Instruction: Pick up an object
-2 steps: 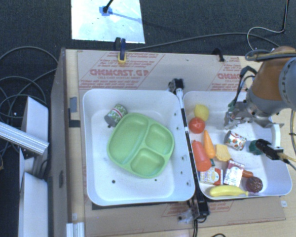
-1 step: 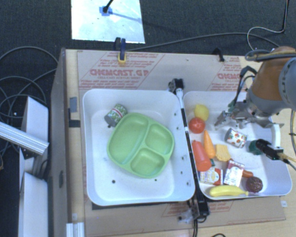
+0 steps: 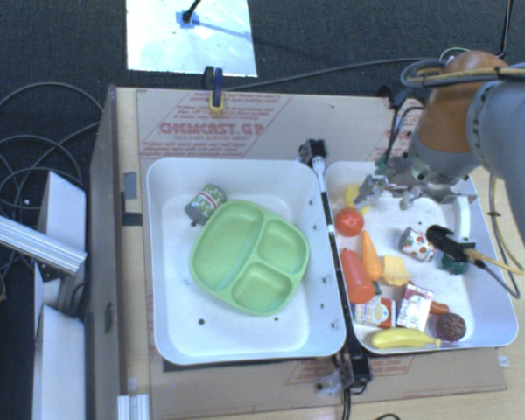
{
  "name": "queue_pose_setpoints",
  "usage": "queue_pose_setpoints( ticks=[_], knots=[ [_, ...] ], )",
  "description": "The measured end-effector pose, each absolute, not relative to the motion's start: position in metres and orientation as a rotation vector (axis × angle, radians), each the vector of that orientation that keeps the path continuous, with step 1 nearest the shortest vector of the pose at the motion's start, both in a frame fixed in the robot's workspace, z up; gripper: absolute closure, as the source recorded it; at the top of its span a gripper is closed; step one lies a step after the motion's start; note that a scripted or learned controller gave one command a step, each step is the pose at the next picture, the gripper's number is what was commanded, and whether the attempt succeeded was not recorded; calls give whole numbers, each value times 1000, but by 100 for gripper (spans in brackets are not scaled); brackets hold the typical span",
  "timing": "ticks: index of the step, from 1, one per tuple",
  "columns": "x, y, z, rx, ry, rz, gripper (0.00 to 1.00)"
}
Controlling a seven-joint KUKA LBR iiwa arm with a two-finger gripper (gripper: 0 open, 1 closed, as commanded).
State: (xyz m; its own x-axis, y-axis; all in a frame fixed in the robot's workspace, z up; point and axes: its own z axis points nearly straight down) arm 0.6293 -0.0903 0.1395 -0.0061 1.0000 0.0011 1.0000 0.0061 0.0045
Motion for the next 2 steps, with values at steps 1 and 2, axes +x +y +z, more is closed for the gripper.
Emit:
queue_pose_setpoints(
  ticks=[1, 2],
  knots=[
    [592, -142, 102, 2220, 2222, -2, 0],
    [644, -88, 128, 2209, 2214, 10, 0]
  ],
)
